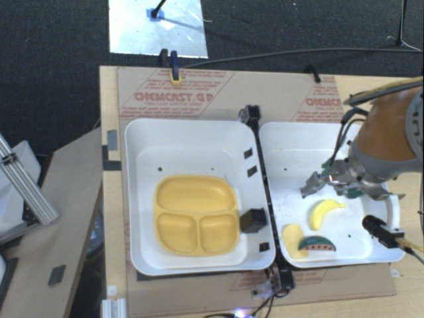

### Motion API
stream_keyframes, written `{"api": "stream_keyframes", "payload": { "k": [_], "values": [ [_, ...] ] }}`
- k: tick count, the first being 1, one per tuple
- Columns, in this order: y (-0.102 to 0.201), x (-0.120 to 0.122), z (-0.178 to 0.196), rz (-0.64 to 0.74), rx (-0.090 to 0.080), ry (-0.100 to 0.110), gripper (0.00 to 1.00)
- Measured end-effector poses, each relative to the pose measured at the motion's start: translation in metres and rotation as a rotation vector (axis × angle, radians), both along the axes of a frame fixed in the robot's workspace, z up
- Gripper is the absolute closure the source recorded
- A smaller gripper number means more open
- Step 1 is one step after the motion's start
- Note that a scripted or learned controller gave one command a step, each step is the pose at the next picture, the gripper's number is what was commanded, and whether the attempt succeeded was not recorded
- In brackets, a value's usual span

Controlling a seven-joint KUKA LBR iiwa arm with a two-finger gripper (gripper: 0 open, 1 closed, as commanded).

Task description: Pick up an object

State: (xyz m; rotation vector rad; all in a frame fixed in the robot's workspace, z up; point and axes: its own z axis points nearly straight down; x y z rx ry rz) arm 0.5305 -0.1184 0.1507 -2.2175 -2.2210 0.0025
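Banana (326,212) is your pick target here: small, yellow, curved, lying flat on the floor of the right bin (291,151), in that bin's near half and roughly mid-width. The gripper (313,185) hangs over the same right bin, just up and left of the banana, close to it but apart, tip pointing toward the bin's left wall. You cannot tell from this slant how far open the gripper is, and nothing shows in its grasp. The arm (391,138), with its orange band, comes in over the right bin's far right corner. Also in the right bin, by its near wall: a watermelon slice (317,245), green rind up, and a pale yellow round piece (291,234) touching the slice's left end; both sit just below the banana. The left bin (172,144) butts against the right bin's left wall. In it you have a yellow divided tray (195,214) mid-floor and a black block (252,220) at the tray's right edge, next to the wall shared with the right bin.
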Motion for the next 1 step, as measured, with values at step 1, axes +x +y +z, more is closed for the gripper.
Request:
{"api": "stream_keyframes", "payload": {
  "k": [1],
  "values": [
    [-0.0048,0.0072,-0.0469,0.000,0.000,-0.001,0.00]
  ]
}}
